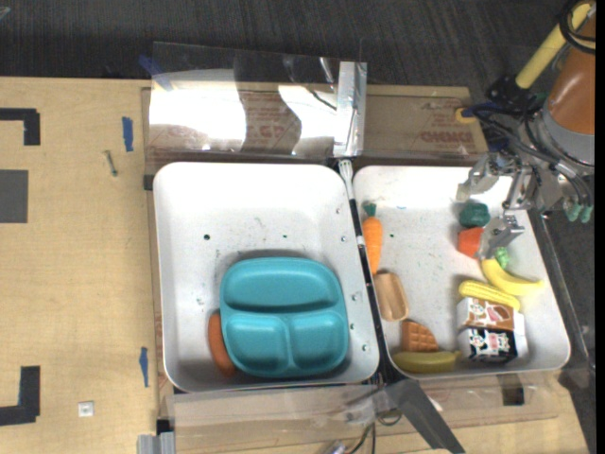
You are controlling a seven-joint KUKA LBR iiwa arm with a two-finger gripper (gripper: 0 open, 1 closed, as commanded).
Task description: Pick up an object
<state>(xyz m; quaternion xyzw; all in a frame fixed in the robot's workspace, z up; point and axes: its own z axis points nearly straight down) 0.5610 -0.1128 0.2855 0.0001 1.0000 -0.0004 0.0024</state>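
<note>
From my seat the main worry is crowding: the gripper [499, 218] sits over the far right part of the right bin [425, 192], where a teal-green piece [474, 214], an orange-red piece [470, 242] and a banana [508, 280] lie packed close together, so I judge a descent here could land a finger on top of one item or nudge two at once and come up with nothing. The pieces look small and rounded, so I would expect them to squirt sideways under a poorly centred pinch. The bin's right wall is also near, which could foul the outer finger. I cannot tell whether the jaws are released or clenched; the metal parts blur into the clutter, and I see nothing clearly between them. The orange-red piece lies just beside and a little left of the gripper tip, the teal-green one just above it, the banana just below. Elsewhere in that bin lie a carrot [372, 240], a waffle-like piece [420, 334] and a small carton [491, 329]; the left bin [189, 216] holds a teal divided tray [282, 315].
</note>
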